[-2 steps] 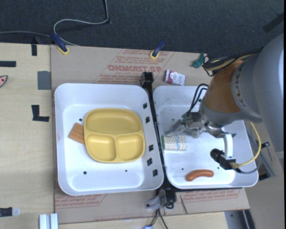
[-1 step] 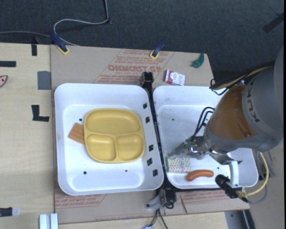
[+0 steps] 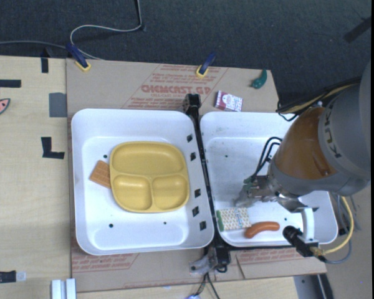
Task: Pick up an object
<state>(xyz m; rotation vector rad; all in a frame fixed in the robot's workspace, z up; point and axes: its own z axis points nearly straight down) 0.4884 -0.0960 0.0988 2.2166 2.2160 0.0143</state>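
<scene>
In the right bin [image 3: 237,132], near its front wall, lie a small patterned packet [image 3: 233,218] and an orange-red sausage-shaped toy [image 3: 262,228]. My gripper [image 3: 248,192] hangs low over the right bin, just above and behind the packet, under the grey arm with its orange band [image 3: 302,148]. The left bin [image 3: 87,167] holds a yellow divided plate [image 3: 151,175] with a brown cracker-like piece [image 3: 100,174] tucked at its left edge.
A small red-and-white packet [image 3: 227,101] lies on the cardboard behind the right bin. A green clip [image 3: 259,79] and yellow-blue clamps [image 3: 206,65] sit on the cardboard's far edge. Black clips run along the divider between the bins [image 3: 198,167].
</scene>
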